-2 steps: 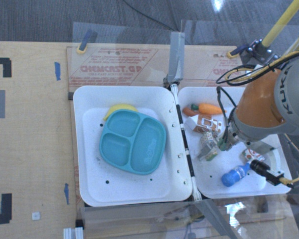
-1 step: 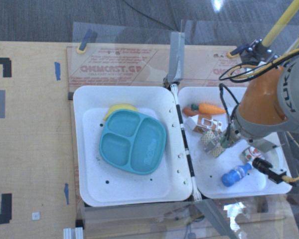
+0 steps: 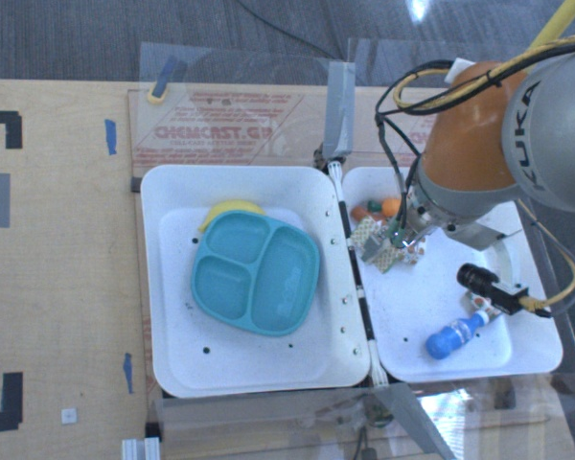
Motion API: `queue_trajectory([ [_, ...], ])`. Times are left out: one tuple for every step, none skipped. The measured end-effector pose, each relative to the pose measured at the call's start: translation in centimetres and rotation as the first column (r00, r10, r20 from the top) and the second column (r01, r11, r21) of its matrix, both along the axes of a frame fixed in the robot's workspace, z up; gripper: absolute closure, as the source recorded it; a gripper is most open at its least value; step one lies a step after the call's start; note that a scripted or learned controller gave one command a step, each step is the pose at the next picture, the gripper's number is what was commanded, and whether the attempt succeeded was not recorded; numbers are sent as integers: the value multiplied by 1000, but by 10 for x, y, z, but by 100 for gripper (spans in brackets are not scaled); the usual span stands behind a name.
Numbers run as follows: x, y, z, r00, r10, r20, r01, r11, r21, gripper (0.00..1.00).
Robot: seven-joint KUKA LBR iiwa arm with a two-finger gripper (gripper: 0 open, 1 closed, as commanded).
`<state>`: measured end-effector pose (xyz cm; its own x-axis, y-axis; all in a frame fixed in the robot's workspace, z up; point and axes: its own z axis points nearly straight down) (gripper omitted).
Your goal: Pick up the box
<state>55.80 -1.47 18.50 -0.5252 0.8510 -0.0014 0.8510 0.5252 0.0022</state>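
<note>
A small grey and patterned box [image 3: 375, 248] lies tilted in the right bin [image 3: 527, 357], near its left wall. My gripper [image 3: 401, 237] hangs directly over the box's right end, very close to it or touching it. The orange-banded wrist above hides much of the gripper. Whether the box is gripped cannot be told from this view.
An orange ball [image 3: 391, 205] and small bits [image 3: 364, 212] sit at the right bin's back left. A blue bottle [image 3: 453, 337] lies near its front. The left bin [image 3: 172, 353] holds a blue divided plate [image 3: 257, 271] over a yellow thing [image 3: 232, 208].
</note>
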Motion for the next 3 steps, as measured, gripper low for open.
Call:
queue_trajectory([
  [-2,26,0,971,239,-2,-239,971,0,100],
  [2,2,35,922,387,4,-387,922,-3,100],
  [87,14,52,918,397,4,-397,918,-3,100],
])
